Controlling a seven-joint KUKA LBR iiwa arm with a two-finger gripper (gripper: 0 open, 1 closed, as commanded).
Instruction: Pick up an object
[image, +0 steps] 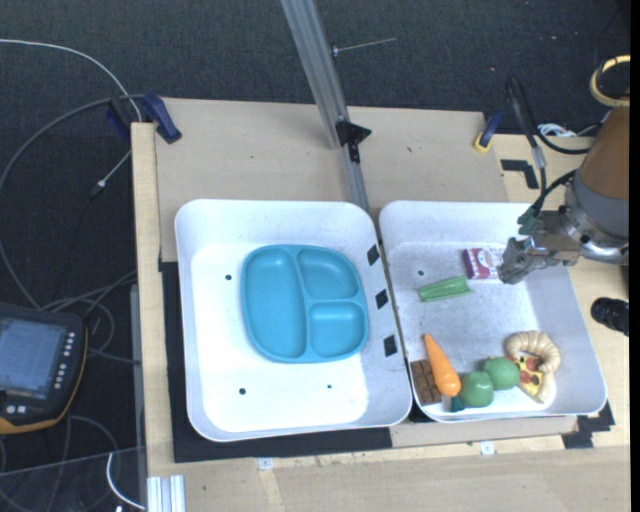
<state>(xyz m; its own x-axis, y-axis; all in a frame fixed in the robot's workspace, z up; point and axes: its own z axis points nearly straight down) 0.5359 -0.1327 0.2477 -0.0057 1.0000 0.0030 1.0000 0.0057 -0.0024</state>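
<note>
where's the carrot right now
The carrot lies in the right bin, near its front-left corner, with the brown chocolate piece on its left and the green apple-like toy on its right.

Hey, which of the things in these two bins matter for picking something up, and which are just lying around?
For the job: gripper, purple packet, green pod, carrot, green pepper, pizza slice toy, brown block.

Just there: blue divided plate, left bin, cables, handheld pendant.
</note>
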